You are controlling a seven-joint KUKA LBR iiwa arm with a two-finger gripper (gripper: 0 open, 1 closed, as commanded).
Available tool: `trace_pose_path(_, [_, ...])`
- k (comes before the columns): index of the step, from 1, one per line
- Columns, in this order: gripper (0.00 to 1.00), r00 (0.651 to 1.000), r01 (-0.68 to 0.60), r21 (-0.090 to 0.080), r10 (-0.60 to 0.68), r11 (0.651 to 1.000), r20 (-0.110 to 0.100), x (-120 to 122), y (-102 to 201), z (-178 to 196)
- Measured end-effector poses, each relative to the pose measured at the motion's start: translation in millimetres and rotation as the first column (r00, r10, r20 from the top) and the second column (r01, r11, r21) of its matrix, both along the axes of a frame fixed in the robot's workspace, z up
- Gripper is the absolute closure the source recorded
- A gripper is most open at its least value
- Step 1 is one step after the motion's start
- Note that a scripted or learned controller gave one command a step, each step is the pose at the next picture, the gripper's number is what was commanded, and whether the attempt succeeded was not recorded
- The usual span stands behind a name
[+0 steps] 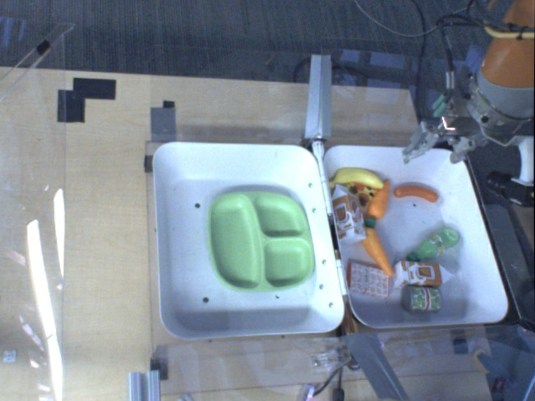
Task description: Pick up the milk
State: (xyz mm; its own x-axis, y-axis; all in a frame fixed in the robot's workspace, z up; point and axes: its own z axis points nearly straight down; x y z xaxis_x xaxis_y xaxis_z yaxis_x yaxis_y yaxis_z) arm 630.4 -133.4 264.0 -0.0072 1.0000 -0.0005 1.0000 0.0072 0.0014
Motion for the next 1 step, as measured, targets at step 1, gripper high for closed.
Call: trace_pose_path(1, [0.00, 0.976, 0.218, 0.000, -0.218, 0.976, 0.001, -11.2, 21.3, 23.8])
